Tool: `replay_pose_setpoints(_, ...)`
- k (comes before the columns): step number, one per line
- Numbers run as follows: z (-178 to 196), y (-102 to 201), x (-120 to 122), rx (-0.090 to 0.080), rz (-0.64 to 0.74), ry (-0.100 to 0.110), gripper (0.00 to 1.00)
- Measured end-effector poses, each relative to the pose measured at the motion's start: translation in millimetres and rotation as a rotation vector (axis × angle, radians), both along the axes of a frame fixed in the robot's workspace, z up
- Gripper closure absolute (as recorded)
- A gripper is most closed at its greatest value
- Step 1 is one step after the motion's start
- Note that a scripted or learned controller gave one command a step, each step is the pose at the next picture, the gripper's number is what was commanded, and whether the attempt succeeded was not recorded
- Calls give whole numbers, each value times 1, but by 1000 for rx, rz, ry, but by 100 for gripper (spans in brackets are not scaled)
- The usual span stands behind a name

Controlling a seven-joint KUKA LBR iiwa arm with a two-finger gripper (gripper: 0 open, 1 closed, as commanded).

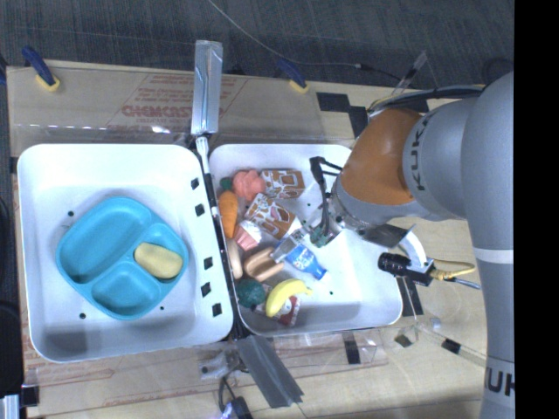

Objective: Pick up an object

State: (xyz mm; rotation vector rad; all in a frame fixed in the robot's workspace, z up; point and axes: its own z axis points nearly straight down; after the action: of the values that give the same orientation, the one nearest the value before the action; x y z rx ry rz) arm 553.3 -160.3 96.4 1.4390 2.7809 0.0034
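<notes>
Reaching in from the right, gripper (307,236) hanging low over the right bin (371,299), just above the blue-and-white packet (305,261) lying amid the toy food pile; finger state impossible to tell. Sitting in the left bin (44,173): blue tray (100,256) bearing a yellow potato (158,260).

Blue clamps (41,68); cardboard sheet (113,94)
</notes>
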Motion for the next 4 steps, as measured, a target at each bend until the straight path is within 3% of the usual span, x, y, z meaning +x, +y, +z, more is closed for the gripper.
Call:
replay_pose_setpoints(1, 1, -14, -17, 1, 149, 0, 0)
replay_pose_setpoints(2, 11, -14, -16, 1, 154, -1, 100)
replay_pose_setpoints(3, 120, 62, 10, 5, -227, 6, 100)
replay_pose_setpoints(4, 252, 114, 26, 6, -338, 1, 100)
